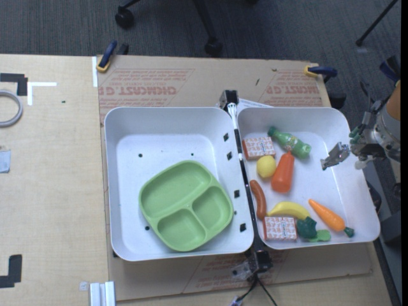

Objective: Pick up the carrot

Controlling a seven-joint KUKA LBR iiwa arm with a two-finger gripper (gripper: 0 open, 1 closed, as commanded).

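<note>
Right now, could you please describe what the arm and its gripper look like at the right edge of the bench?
The arm shows grey links with an orange band above the wrist, and a pale, rounded body near the frame edge. The gripper is a small cluster of grey metal parts with thin fingers and some dark fittings. It is too blurred to make out any markings or cables.
</note>
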